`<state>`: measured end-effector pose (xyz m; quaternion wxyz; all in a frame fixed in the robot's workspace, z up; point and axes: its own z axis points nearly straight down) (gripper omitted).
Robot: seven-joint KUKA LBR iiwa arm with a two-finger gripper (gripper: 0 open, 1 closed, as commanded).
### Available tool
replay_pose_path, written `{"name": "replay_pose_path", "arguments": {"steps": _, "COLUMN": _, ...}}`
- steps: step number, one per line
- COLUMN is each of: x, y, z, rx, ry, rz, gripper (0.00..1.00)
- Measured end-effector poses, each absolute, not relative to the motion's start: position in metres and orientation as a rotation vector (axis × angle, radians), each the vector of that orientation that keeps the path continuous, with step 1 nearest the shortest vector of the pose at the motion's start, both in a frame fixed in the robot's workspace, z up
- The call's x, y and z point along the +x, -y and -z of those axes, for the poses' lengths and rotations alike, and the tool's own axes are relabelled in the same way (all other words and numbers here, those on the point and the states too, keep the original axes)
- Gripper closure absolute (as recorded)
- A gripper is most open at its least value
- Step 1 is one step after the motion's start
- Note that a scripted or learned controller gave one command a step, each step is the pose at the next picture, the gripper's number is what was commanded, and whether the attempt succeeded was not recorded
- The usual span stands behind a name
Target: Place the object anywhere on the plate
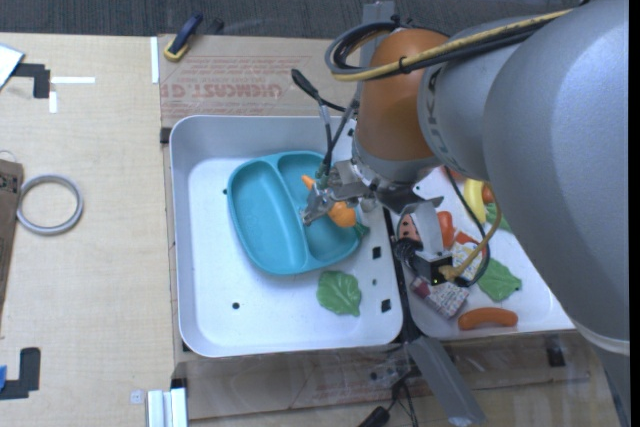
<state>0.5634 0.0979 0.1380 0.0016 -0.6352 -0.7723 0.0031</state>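
— That little orange piece [343, 214], where is it now?

— Over the right-hand compartment of the blue plate [265, 215], right at the gripper [325, 200]. Whether the fingers are clamped on it or spread, I can't tell from here.

— How would it handle?

— Looks like a toy carrot to me: light, stiff, a bit slick. I'd pinch it across the middle.

— And the count?

— One plate, one green leaf [339, 293] just near of it, two white bins [190, 245], one tape ring [45, 204] far left.

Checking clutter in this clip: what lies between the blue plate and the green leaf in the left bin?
In the camera view, bare white bin floor separates the blue plate from the green leaf; the leaf sits just off the plate's near rim.
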Motion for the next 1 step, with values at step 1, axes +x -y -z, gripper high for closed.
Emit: {"name": "replay_pose_path", "arguments": {"steps": 1, "x": 0.5151, "y": -0.1505, "z": -0.1514, "rx": -1.988, "ry": 2.431, "rz": -0.005, "gripper": 0.0}}
